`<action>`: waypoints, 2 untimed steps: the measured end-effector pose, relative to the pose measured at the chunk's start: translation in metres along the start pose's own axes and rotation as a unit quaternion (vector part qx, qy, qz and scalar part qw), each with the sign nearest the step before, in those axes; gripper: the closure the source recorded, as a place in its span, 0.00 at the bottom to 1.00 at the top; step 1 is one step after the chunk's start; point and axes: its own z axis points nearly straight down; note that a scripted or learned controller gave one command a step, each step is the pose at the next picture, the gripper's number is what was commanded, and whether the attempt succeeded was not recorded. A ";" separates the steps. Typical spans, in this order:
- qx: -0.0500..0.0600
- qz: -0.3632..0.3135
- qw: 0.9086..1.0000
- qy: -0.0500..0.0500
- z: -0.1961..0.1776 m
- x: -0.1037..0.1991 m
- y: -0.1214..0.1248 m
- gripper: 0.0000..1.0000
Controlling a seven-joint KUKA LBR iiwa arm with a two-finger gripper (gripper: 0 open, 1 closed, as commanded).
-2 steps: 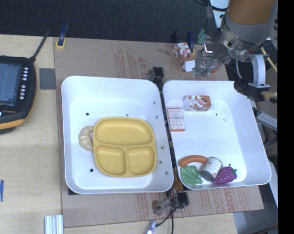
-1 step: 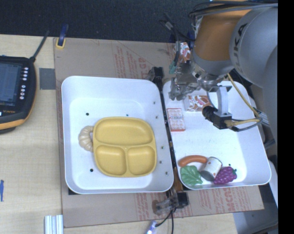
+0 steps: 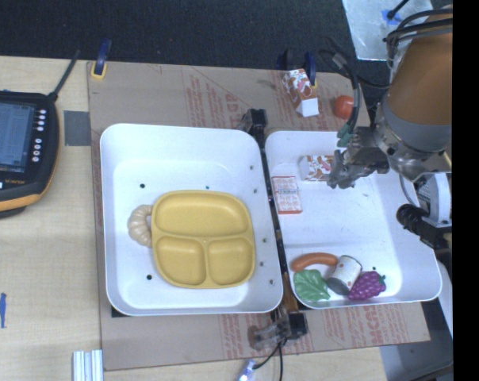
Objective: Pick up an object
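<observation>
My gripper (image 3: pixel 342 175) hangs over the far part of the right bin (image 3: pixel 366 228), just right of a small printed packet (image 3: pixel 315 166). Its dark fingers are seen end-on and merge together. A red-and-white carton (image 3: pixel 286 194) lies by the bin's left wall. Along the near edge of the bin lie a sausage (image 3: pixel 313 260), a green leafy piece (image 3: pixel 311 286), a small tin can (image 3: pixel 346 274) and a purple grape bunch (image 3: pixel 366 285). The left bin (image 3: pixel 128 157) holds a yellow divided tray (image 3: pixel 201 237) with a beige pastry (image 3: pixel 139 225) tucked at its left side.
Behind the right bin on the cardboard stand a small carton (image 3: pixel 300 90) and a red ball (image 3: pixel 344 105). A teach pendant (image 3: pixel 17 149) lies at the far left of the bench. Cables and clamps sit at the seam between the bins.
</observation>
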 end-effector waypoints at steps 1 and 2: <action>0.000 -0.002 1.000 -0.001 0.017 0.078 0.031 1.00; -0.001 -0.001 1.000 -0.001 0.029 0.009 0.058 1.00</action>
